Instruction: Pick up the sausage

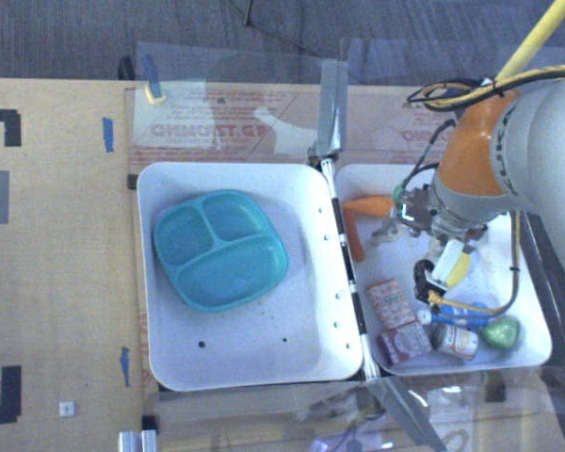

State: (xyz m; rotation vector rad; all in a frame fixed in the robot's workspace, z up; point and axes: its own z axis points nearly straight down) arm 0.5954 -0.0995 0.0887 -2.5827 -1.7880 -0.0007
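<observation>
Sausage: most likely the short reddish-orange piece lying lengthways against the inner wall of the right-hand bin, toward its far end. Judged from colour and shape, not certain.
Gripper: low inside the same bin, just beside the orange pieces. Open or closed cannot be told from this angle, and nothing seen held.
Carrot-like piece: brighter orange, lying crosswise, touching the sausage at its far end and sitting between it and the gripper.
Main risk: closing on the carrot-like piece instead, since it lies nearer the gripper and looks much alike.
Second risk: striking or scraping the inner wall, with the sausage pressed right up against it and little room to get down on that side.
Third risk: a glancing grip on a smooth, rounded body, likely to roll it along the wall or squeeze it out.
Fourth risk: lifting both orange pieces together, given their contact.
Packets: two printed ones at the near end along the same wall, apart from the sausage and not blocking it.
Can: lying in the near end beside a green round thing, well away from the target.
Left-hand bin: carries a teal divided plate, no part in this pick.
</observation>
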